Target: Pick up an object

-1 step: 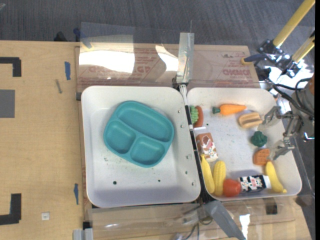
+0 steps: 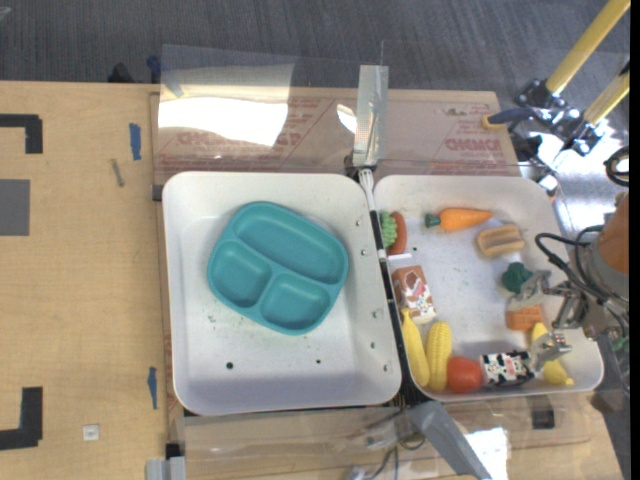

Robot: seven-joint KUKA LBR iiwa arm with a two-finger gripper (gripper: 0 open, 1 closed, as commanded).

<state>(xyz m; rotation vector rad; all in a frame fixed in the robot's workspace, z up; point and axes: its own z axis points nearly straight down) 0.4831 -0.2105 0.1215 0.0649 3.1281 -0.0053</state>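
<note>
In the right bin, near its right wall: gripper (image 2: 556, 336) hangs low over the toys; whether it is spread or pinched cannot be told.
Just beside the gripper: an orange block (image 2: 524, 318), a dark green toy (image 2: 517, 276) and a small yellow piece (image 2: 556, 372).
Front of right bin (image 2: 470, 190): black-and-white cow-print carton (image 2: 505, 366), red tomato (image 2: 464, 374), corn cob (image 2: 438, 345), banana (image 2: 414, 346).
Back of right bin: carrot (image 2: 462, 219), hot dog (image 2: 499, 239).
Along the divider: a red-and-green toy (image 2: 392, 232), a brown printed carton (image 2: 413, 292).
Left bin (image 2: 190, 268): a teal three-compartment plate (image 2: 277, 266), lying flat.
Arm: reaches in from the right, orange band (image 2: 610, 258) at the frame edge.
</note>
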